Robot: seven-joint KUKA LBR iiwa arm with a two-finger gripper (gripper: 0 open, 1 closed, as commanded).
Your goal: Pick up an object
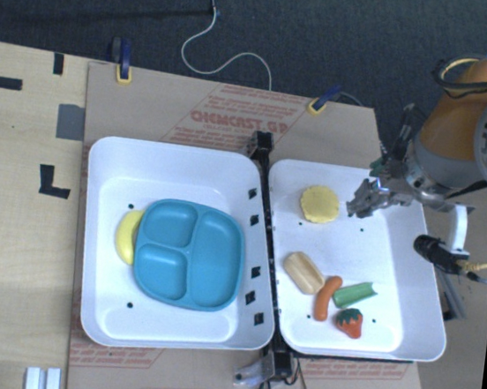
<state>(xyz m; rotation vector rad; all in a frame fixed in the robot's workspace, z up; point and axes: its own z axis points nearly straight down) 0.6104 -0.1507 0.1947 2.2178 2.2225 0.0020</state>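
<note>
The right bin (397,245) holds a round yellow piece (320,204) at its back, a tan bread roll (303,271), an orange sausage (326,297), a green pod (354,293) and a small strawberry (349,321) toward the front. My gripper (364,200) hangs over the back of this bin, just right of the yellow piece, with its dark fingers pointing down and left. Nothing shows between the fingers, and their gap is too small to judge.
The left bin (107,180) carries a blue divided plate (189,253) with a yellow banana-like piece (126,234) poking out from under its left side. A black divider with clips (259,227) runs between the bins. The grey arm (470,130) comes in from the right.
</note>
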